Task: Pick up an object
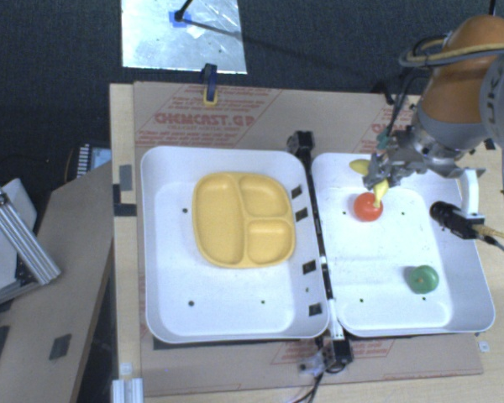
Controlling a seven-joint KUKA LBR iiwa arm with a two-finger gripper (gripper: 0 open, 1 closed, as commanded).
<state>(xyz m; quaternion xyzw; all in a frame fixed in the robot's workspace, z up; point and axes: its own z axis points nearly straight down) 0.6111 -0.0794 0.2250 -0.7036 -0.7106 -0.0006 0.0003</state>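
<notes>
My gripper hangs over the far left part of the right bin. Its dark fingers are shut on a small yellow banana-shaped object, whose ends stick out above-left of and below the fingers. A red ball-like object lies in the bin just below the gripper, touching or nearly touching the yellow object's lower tip. A green round object rests nearer the bin's front right, well apart from the gripper.
The left bin holds a yellow three-compartment plate. A black divider with clips runs between the bins. A black fitting on a cable sits at the right bin's right side, under the arm.
</notes>
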